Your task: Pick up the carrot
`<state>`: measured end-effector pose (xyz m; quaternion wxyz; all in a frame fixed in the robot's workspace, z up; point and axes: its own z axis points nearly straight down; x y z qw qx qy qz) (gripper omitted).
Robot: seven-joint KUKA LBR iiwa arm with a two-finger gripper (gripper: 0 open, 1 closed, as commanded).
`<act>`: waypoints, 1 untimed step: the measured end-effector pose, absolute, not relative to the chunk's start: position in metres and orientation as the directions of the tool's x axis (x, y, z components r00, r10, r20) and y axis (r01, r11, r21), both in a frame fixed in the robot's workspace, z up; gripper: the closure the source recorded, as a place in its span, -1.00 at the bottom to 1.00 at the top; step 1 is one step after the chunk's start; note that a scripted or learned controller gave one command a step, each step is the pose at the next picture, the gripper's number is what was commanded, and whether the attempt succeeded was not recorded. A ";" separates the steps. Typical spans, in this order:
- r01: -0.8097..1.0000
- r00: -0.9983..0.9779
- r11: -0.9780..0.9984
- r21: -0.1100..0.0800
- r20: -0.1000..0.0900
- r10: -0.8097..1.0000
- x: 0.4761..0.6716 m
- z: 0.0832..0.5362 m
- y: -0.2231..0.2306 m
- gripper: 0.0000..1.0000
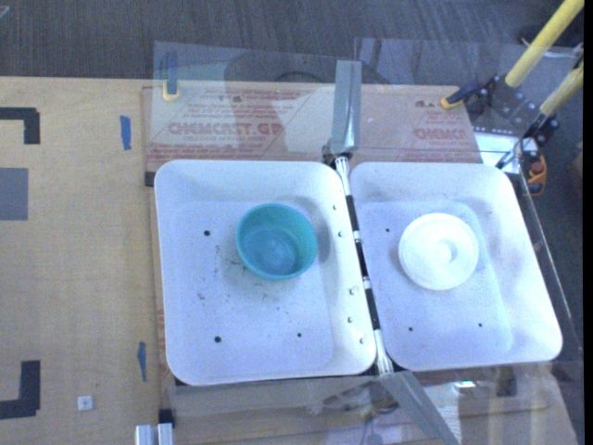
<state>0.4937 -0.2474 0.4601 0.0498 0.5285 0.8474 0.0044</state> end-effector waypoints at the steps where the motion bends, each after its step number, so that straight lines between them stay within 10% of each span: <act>1: 0.624 -0.782 0.782 0.001 -0.003 0.624 0.483 0.408 -0.222 1.00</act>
